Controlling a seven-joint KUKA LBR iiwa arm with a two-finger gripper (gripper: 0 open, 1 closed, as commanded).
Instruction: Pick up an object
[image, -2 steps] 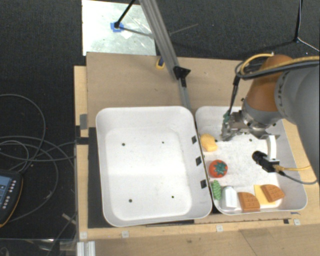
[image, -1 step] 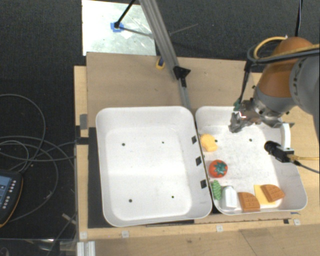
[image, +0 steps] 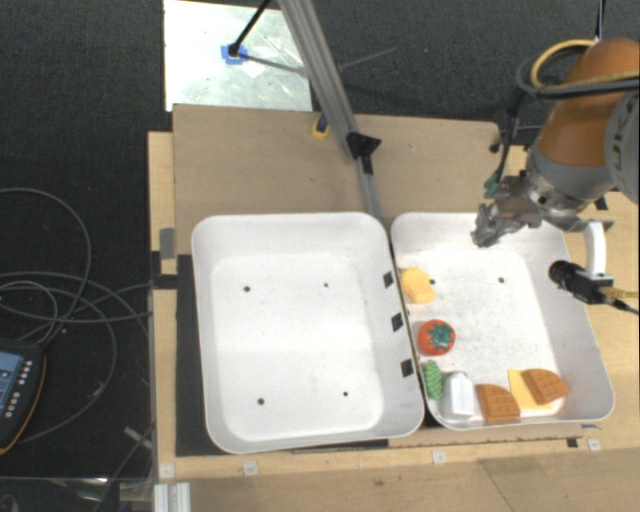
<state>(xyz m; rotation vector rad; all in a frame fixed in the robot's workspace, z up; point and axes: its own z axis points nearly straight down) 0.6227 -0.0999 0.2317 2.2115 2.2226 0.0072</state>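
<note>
No readable writing or brand marks anywhere; objects are too small and soft in the camera view to make out labels.

Gripper (image: 487, 232) is hanging over the back edge of the right bin (image: 520, 290), near its far rim, nothing between it and the bin floor. Can't tell its state from this angle. It isn't holding anything I can see.

Candidate objects are all sitting in the right bin, crowded along its left wall and front edge:
- yellow piece (image: 417, 285) is lying just beside the left wall, mid-bin
- red round item (image: 436, 337) with a green top is sitting just in front of it, near the same wall
- green item (image: 432, 379) is touching or nearly touching the left wall at the front corner
- silver can-like object (image: 458, 394) is lying right next to the green one, against the front rim
- brown waffle-like piece (image: 496, 402) is sitting beside the can on the front rim
- second brown piece (image: 545, 384) is resting on a yellow slab (image: 527, 393), close to the front-right corner

Open room: the centre and back-right of the right bin are bare. The front row is packed tight, pieces touching or nearly so. The yellow piece and the red one are each standing apart from their neighbours.

Left bin (image: 290, 330) is sitting alongside, sharing the middle divider edge.
</note>
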